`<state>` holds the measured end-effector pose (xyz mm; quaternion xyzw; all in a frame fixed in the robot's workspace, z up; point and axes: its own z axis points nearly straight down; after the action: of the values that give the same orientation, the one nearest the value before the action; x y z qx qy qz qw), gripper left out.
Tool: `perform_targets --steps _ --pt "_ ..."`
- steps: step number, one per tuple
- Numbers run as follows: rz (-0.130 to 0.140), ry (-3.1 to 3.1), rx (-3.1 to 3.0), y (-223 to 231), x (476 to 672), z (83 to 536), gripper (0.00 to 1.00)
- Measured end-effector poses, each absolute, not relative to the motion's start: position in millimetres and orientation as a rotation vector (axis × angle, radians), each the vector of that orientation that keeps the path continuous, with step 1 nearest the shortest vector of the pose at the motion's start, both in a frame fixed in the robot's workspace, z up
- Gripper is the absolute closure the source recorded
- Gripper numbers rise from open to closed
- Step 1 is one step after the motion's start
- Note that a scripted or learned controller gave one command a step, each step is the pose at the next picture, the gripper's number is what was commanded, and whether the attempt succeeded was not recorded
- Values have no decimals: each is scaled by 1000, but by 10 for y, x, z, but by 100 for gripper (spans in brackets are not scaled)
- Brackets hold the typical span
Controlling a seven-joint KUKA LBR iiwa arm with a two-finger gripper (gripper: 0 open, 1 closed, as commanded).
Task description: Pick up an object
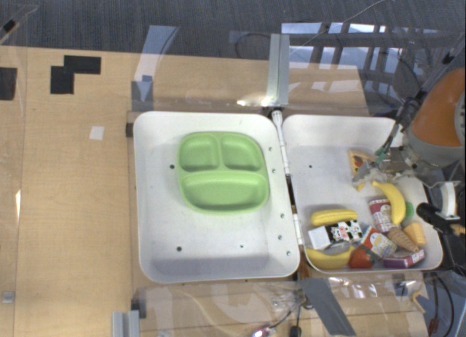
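Two shallow white bins side by side on a wooden bench point(65, 204), seen from above at a slant.

Left bin point(156, 255), centre of the frame: one green divided plate point(222, 172) with three compartments, lying flat toward the bin's upper middle.

Right bin point(320, 139), right of centre: toy food crowded into the lower right portion. From left to right along the lower edge: a yellow banana point(335, 217) above a small black-and-white carton point(331, 234), a second banana point(325, 258) curving beneath, a red strawberry point(360, 258), a red can point(380, 214), an ice-cream cone point(403, 240), a purple piece point(404, 259) at the lower right corner. A third banana point(393, 201) lying at a slant higher up, with a pizza slice point(358, 160) above and to its left.

Grey arm with orange band point(440, 117) entering from the right edge of the frame. Gripper point(378, 170) low over the right bin, tips just above the upper end of the slanted banana and just right of the pizza slice, both close beneath and beside it. Nothing seen between the fingers; open or closed state not discernible from this angle, contact with either item likewise not discernible.
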<state>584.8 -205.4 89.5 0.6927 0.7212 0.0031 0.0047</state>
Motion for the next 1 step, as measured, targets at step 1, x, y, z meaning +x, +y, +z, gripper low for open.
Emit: perform_targets --steps 1 --pt "17 2259 2169 -2032 5866 995 100"
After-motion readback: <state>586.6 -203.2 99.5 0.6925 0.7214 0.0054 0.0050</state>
